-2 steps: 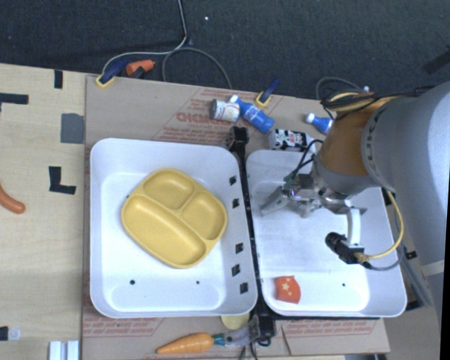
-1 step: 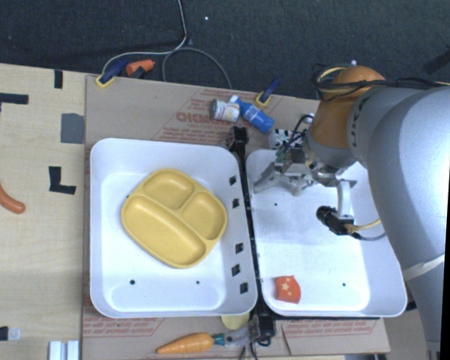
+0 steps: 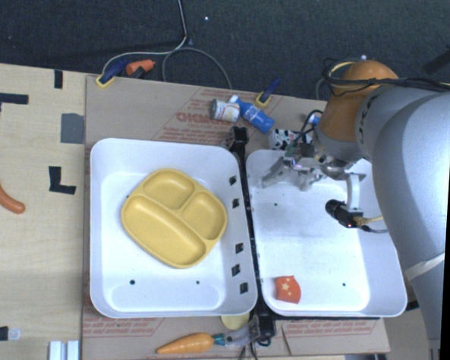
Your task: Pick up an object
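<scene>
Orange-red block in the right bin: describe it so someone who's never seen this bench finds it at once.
Start at the two white bins side by side and take the right bin, the one the arm reaches over. Go to its near edge, left of centre: the small orange-red block lies there on the bin floor, well apart from the gripper at the far end. The left bin holds a yellow divided plate instead.

A dark, speckled floor (image 3: pixel 83 14) runs along the far side, crossed by a thin cable (image 3: pixel 189 45). Nearer, a pale wood bench (image 3: pixel 21 277) carries black tape marks (image 3: pixel 58 179) and a grey patch (image 3: pixel 72 126) on its left. A brown cardboard sheet (image 3: pixel 176 115) lies on the bench. The light is even and flat.
</scene>
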You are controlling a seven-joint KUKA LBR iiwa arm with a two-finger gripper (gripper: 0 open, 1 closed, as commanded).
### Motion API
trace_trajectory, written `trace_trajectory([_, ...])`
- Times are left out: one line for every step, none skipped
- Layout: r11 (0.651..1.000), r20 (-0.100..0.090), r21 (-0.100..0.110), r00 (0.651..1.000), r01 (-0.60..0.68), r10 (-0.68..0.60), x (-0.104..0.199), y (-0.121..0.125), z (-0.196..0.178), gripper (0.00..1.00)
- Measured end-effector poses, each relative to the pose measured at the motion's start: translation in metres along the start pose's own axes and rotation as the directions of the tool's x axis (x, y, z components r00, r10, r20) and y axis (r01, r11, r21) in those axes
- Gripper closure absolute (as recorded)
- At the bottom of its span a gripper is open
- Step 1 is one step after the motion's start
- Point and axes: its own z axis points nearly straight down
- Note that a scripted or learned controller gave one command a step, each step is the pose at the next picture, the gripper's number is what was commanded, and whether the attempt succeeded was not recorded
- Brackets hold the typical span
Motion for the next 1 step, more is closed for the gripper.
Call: trace_trajectory([1.000, 0.003, 0.001, 1.000, 0.001, -0.001, 0.0261, -0.0202, -0.0002, 0.00])
